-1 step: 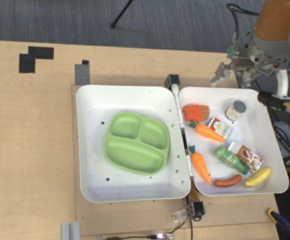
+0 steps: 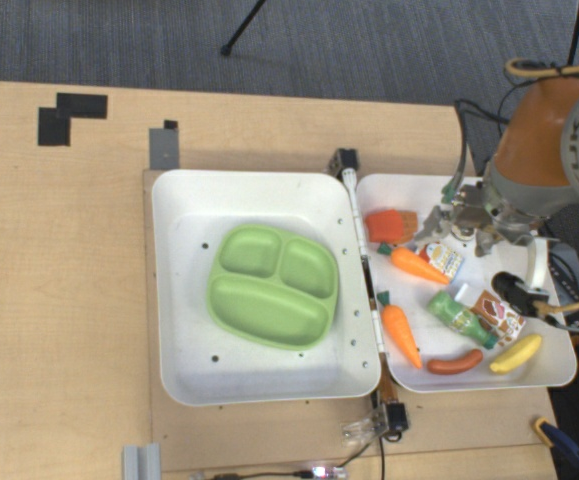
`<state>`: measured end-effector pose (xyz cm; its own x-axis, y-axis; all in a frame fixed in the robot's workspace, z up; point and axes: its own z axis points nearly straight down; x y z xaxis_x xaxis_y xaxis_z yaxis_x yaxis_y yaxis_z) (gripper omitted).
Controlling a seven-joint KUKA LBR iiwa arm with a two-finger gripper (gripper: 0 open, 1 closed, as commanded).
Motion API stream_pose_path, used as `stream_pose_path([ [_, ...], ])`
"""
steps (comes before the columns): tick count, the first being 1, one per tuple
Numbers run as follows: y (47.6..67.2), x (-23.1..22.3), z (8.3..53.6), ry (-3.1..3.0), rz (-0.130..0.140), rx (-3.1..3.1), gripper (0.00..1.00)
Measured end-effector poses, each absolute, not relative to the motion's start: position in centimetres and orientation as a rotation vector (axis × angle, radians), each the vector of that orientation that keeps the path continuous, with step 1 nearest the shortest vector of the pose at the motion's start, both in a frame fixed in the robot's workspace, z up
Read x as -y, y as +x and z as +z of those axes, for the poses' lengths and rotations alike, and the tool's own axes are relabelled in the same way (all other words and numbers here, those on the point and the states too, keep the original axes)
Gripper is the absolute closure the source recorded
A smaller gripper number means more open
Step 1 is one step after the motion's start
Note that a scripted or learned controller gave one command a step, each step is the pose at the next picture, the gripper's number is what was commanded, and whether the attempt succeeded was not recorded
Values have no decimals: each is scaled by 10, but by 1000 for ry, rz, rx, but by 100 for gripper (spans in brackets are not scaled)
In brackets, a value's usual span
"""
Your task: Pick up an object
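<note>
Stretching across most of the view is a pale wooden counter (image 2: 59,268), carrying two shallow white bins side by side. The left bin (image 2: 184,268) is holding a green plate (image 2: 272,285) with three sections, sitting near its middle. The right bin (image 2: 559,363) is holding a scatter of toy food. A grey arm (image 2: 554,153) with an orange band is reaching in from the right and hanging over the upper part of the right bin. Its pincer (image 2: 456,223) is pointing down just above the toys; whether its fingers are spread or closed cannot be told, and nothing can be seen held between them.

An orange-red block (image 2: 390,226) is lying near the bin's upper left. Just below it, a carrot (image 2: 416,265) is lying at a slant, right beside the pincer, with a small printed packet (image 2: 447,260) touching its right end. A second carrot (image 2: 401,333) is lying lower down by the left wall. A green bottle (image 2: 459,316) is lying tilted near the middle, with a brown packet (image 2: 499,315) just to its right. A red sausage (image 2: 455,364) and a yellow banana (image 2: 516,354) are lying along the bottom edge.
</note>
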<state>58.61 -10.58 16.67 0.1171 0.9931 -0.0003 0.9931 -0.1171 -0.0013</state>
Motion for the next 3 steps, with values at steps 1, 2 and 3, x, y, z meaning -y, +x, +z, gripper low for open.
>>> stream_pose_path([
  [1, 560, 85, 87, -2191, -6, 2260, 0],
  [2, 569, 88, 87, -1982, -3, 2443, 0],
  [3, 617, 89, 85, -2040, -4, 2392, 0],
])
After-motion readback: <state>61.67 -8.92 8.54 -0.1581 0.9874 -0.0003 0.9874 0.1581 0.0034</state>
